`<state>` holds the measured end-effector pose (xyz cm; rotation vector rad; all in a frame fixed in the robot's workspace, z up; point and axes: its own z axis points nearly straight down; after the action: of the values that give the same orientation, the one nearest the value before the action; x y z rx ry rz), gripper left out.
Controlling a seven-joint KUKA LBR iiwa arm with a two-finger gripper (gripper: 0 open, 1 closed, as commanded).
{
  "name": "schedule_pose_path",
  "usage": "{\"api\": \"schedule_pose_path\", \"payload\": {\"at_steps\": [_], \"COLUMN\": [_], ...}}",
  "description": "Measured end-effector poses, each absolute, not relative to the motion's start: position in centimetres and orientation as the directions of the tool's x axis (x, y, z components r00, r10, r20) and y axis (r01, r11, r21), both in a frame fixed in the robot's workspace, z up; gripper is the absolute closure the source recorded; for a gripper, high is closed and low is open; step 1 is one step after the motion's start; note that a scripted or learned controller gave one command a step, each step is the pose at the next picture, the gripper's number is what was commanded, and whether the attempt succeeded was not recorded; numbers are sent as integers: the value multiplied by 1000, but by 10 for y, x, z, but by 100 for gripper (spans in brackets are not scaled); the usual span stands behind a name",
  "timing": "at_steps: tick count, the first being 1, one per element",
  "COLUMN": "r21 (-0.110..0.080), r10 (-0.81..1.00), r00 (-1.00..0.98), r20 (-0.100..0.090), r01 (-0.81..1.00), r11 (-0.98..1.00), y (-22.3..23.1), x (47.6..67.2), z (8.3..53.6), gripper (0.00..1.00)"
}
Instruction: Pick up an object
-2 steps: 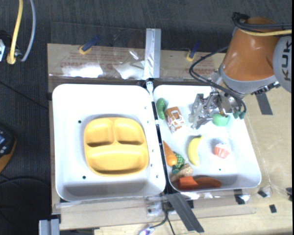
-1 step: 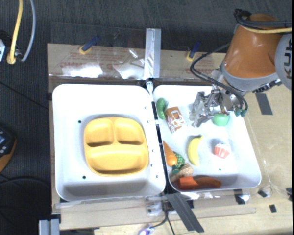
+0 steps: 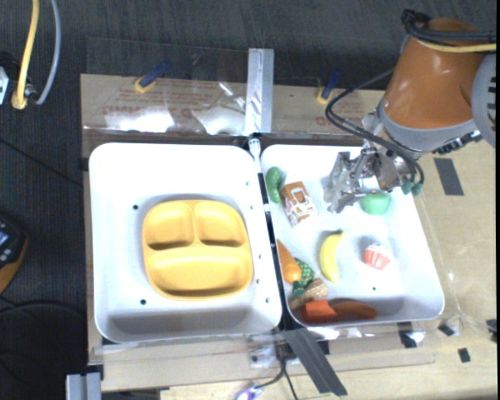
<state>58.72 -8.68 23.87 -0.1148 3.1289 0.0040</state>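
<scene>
The green object is lying in the right bin toward its one o'clock corner, directly under the tool, whose metal parts are overlapping its upper edge. It is appearing rounded and squat, with no clear long axis and no readable pointing direction. Whether the tool is spread, pressed together or pinching anything cannot be told, since the metalwork is crowding together and the arm is shadowing it. Judged risk: the tool could be skidding off the rounded green object and knocking it toward the bin wall at three o'clock, or closing on air. The small brown packet is sitting near, at nine o'clock of the tool; the banana is lying at seven o'clock, its long axis running roughly twelve to six. The red-and-white item is resting at six o'clock. The yellow divided tray is occupying the left bin, well apart.
</scene>
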Motion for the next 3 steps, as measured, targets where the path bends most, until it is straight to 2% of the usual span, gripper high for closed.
{"api": "schedule_pose_path", "payload": {"at_steps": [1, 3], "r21": [1, 2], "r10": [-44, -46], "r00": [-999, -999], "r20": [-4, -11], "r01": [-44, -46], "r11": [999, 999], "y": [-21, -20], "x": [609, 611], "z": [248, 267], "gripper": [100, 100]}}
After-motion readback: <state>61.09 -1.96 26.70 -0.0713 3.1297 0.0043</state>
